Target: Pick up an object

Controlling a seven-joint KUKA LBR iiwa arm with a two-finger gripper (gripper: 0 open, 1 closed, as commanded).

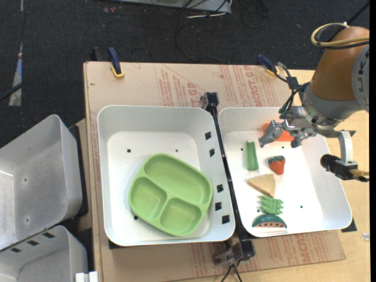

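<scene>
My gripper (284, 136) hangs over the back of the right bin (329, 207), its two dark fingers spread open. An orange toy (281, 134) shows between and under the fingers; whether they touch it is unclear. In front of the gripper lie a red strawberry (277, 164), a green stick (251, 155), a tan wedge (262, 185), a green leafy piece (271, 204) and a watermelon slice (269, 221).
The left bin (117, 128) holds a green divided plate (170, 194). A black divider (220, 157) runs between the bins. Blue-and-yellow clamps (116, 63) sit at the bench's back edge. Spare white bins (35, 175) stand to the left.
</scene>
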